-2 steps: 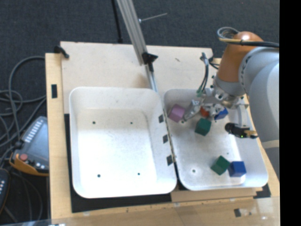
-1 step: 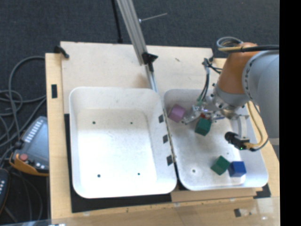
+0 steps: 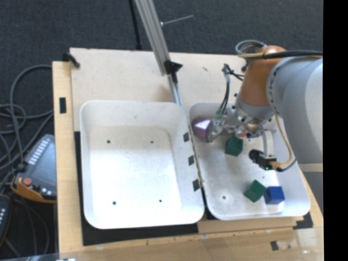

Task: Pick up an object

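End effector [image 3: 237, 128] partly hiding green block [image 3: 234, 146]

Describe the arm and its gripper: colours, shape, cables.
The arm is thick, rounded and grey, with an orange band above the wrist. Dark cables loop beside the band and below the wrist. The gripper is a small cluster of metallic and dark parts.

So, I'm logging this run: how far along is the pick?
Nothing looks lifted yet. The gripper is down in the right bin, close to a green cube and a purple block. Another green cube and a blue cube lie untouched. Grasping and lifting remain.
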You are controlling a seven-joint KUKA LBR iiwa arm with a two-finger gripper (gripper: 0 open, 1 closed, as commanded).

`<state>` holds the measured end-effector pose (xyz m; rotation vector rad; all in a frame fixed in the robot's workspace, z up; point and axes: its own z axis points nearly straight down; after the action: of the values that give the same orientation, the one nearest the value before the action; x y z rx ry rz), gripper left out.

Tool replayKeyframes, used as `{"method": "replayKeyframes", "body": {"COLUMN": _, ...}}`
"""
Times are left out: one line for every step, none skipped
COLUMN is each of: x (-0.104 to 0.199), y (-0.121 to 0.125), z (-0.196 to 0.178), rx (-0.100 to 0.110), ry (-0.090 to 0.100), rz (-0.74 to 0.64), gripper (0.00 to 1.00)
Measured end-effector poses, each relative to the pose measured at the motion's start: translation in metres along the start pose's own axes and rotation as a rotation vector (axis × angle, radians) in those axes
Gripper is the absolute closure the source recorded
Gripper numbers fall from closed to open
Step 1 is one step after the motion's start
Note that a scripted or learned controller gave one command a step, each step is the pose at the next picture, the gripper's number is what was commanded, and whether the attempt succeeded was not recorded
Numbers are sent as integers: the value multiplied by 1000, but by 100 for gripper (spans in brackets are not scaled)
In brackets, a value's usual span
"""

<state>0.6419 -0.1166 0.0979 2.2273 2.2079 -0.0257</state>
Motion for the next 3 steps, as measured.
{"method": "replayKeyframes", "body": {"x": -11, "y": -26, "z": 0, "rx": -9, "ry": 12, "rz": -6, "gripper": 0}}
{"method": "replayKeyframes", "body": {"x": 2, "y": 10, "z": 3, "rx": 23, "ry": 11, "rz": -13, "gripper": 0}}
{"method": "replayKeyframes", "body": {"x": 0, "y": 9, "z": -8, "rx": 18, "ry": 11, "rz": -11, "gripper": 100}}
